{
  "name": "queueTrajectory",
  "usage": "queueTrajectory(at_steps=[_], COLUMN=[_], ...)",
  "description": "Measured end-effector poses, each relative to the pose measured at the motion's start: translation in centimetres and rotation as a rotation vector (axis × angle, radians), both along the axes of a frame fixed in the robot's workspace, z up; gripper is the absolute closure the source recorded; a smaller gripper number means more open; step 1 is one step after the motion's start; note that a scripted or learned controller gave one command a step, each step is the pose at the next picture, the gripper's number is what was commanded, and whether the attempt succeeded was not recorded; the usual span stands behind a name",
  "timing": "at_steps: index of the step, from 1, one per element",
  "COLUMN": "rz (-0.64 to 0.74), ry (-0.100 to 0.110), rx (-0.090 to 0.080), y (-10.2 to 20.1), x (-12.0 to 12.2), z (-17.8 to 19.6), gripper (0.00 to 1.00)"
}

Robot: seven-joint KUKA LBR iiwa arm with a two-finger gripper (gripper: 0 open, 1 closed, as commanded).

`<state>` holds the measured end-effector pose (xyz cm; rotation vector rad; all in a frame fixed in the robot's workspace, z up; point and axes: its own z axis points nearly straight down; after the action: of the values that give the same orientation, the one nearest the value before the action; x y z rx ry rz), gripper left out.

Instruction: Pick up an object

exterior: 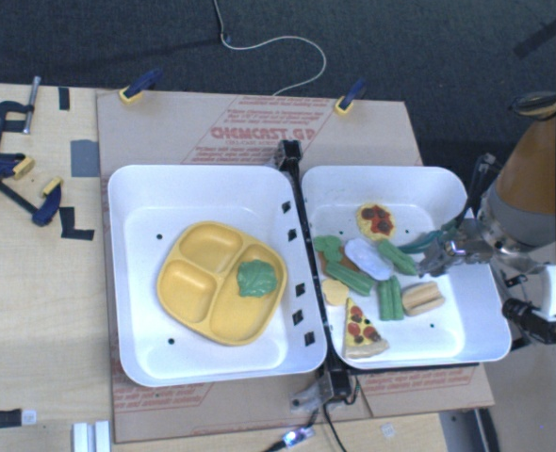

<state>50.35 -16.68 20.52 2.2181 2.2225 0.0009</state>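
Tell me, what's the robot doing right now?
Gripper low over right bin, nothing seen held. Toy food piled beneath: green pieces, bread roll, pizza slice. Crowded.

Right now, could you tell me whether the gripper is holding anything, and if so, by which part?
It cannot be told. The gripper sits low in the right bin, above the bread roll and beside the green pieces, with nothing visibly held.

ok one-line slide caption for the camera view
Gripper reaches into the right bin of toy food, near a bun; the left bin holds a yellow tray.
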Motion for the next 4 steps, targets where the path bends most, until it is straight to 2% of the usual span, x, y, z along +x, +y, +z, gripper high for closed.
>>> queueTrajectory(at_steps=[1, 2, 3, 4], rz=[0.0, 0.004, 0.003, 0.0], ry=[0.002, 0.001, 0.003, 0.003], rx=[0.001, 0.001, 0.001, 0.001], y=[0.1, 4.1, 9.0, 8.9], x=[0.0, 3.8, 5.7, 7.3], z=[1.9, 2.6, 1.2, 2.6], gripper=[1.0, 1.0, 1.0, 1.0])
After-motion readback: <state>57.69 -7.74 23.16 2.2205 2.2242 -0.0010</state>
